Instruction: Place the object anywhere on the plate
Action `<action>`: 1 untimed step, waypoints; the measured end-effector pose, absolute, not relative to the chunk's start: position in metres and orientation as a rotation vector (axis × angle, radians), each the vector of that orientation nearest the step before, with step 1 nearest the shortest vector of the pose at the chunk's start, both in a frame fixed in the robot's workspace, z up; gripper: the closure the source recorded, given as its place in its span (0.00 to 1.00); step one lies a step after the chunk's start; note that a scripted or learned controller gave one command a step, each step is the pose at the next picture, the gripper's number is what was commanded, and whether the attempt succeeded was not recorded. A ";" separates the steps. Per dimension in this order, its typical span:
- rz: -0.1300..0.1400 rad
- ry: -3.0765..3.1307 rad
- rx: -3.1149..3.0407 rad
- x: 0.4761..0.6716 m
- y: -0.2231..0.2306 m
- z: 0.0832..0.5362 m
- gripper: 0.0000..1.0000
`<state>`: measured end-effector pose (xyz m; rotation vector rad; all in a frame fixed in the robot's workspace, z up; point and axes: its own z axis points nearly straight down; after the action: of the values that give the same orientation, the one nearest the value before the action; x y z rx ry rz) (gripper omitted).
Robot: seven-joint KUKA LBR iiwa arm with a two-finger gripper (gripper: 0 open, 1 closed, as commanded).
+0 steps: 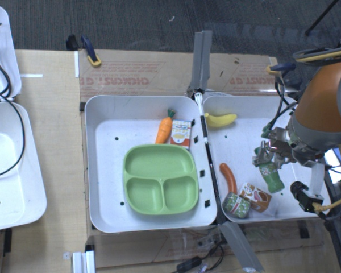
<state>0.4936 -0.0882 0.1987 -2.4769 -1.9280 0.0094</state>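
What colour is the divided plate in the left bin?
The three-compartment plastic plate is light green, seen clearly in the camera view from above.

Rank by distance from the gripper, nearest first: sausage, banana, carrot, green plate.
From the gripper, in the camera view:
1. Sausage, right bin, just left of it.
2. Banana, right bin, top corner.
3. Carrot, left bin.
Green plate: near edge too close to the carrot to rank.

Green three-compartment plate (159, 179) flat in left bin, green bottle-like object (271, 177) tilted, seemingly in hand (265, 160)

floor: dark grey carpet (131, 10) | bench: pale wood top (57, 95) | light: even, soft shadows
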 end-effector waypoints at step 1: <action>0.009 -1.923 -2.482 0.519 -0.025 0.195 1.00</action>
<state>0.5193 -0.0247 0.1949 -2.4819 -1.9225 0.0093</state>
